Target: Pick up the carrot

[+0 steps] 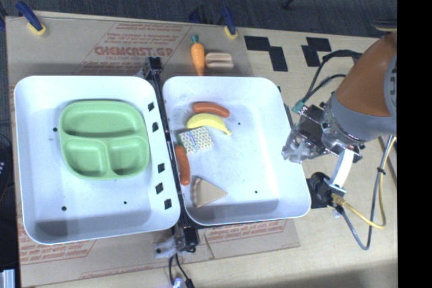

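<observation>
Well apart: carrot [197, 56] on bench beyond right bin [270, 94]; gripper [294, 150] at bin's right rim.

The carrot [196, 56] lies on the bench outside the bins, just beyond the far rim of the right bin [270, 145], with a bun [219, 61] just beside it on the right, so that side is tight. Its left side and the bench beyond it are open, apart from a blue clamp [229, 25] at the bench edge. The gripper [295, 148] hangs over the right bin's right rim, well apart from the carrot. Between them the bin's right half is bare floor. A sausage [210, 108], banana [207, 123], patterned block [196, 139], second sausage [183, 164] and wedge [206, 193] crowd the bin's left half.
</observation>
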